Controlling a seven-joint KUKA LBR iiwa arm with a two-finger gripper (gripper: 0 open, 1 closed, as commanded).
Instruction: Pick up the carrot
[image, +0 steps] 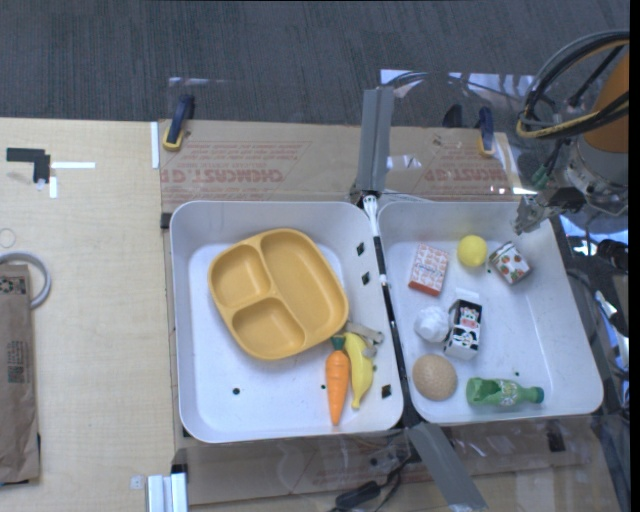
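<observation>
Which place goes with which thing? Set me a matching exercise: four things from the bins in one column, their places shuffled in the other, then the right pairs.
Things:
1. carrot
2. yellow divided plate
3. green bottle
4. lemon

Places:
A. right bin, near front corner, lying on its side
B. left bin, beside the banana, near the front edge
C. right bin, toward the back, next to the red and white box
D. left bin, middle

Pairs: 1-B, 2-D, 3-A, 4-C
</observation>
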